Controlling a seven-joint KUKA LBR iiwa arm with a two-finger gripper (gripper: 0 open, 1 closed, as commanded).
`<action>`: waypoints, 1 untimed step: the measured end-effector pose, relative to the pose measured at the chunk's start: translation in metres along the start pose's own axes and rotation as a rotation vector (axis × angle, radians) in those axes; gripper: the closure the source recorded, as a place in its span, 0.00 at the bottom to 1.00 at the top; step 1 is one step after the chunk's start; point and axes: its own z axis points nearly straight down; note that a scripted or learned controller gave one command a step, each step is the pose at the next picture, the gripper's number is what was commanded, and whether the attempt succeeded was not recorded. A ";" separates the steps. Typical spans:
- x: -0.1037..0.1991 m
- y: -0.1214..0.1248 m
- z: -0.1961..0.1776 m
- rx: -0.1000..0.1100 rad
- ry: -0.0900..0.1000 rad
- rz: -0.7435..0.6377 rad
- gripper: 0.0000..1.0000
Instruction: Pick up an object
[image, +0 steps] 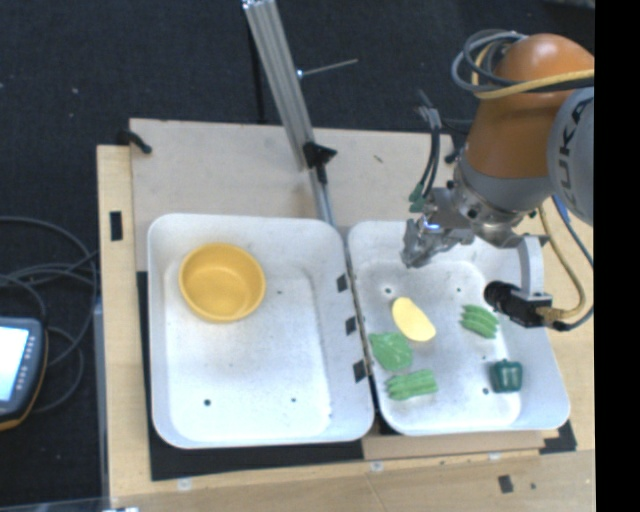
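My arm (525, 110) bears partial lettering "UK" at its 3 o'clock edge. My gripper (422, 245) hangs over the right bin (535, 405), fingers' state untellable. At its 6 o'clock: yellow piece (412, 320) and 4 green pieces (411, 384). Left bin (240, 425) holds 1 yellow bowl (222, 282).

1. The KUKA arm (530, 110) wears a broad orange band above a grey wrist ring.
2. Dark blue lettering marks its pale grey casing.
3. Grey and yellow cables (500, 60) loop over the top.
4. The gripper (424, 243) is small, grey and metallic.
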 end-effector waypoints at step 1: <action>0.057 -0.014 0.005 0.001 0.000 -0.001 1.00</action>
